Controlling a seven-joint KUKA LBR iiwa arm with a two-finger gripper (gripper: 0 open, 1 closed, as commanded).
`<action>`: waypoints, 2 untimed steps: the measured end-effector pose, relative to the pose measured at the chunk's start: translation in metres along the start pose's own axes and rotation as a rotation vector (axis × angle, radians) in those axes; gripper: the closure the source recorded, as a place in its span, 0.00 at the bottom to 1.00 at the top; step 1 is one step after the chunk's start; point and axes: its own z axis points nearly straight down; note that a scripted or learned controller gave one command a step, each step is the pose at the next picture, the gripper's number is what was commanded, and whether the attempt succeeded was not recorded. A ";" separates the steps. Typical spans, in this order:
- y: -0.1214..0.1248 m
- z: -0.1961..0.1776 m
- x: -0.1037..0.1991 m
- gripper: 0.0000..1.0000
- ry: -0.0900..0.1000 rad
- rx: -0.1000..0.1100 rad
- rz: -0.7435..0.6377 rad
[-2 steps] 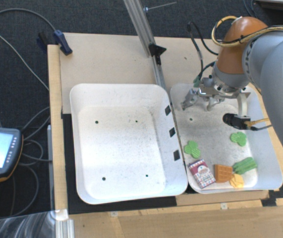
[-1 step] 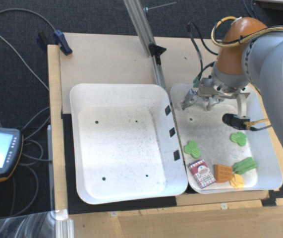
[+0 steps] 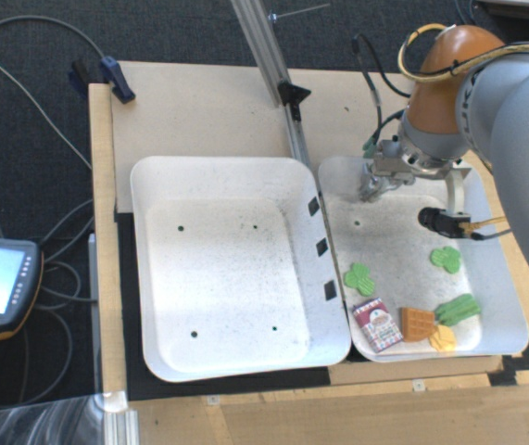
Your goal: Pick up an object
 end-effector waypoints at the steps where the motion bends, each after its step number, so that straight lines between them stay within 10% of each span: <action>1: -0.002 -0.049 -0.008 1.00 -0.002 -0.006 0.001; 2: -0.003 -0.115 -0.007 1.00 -0.003 -0.009 -0.001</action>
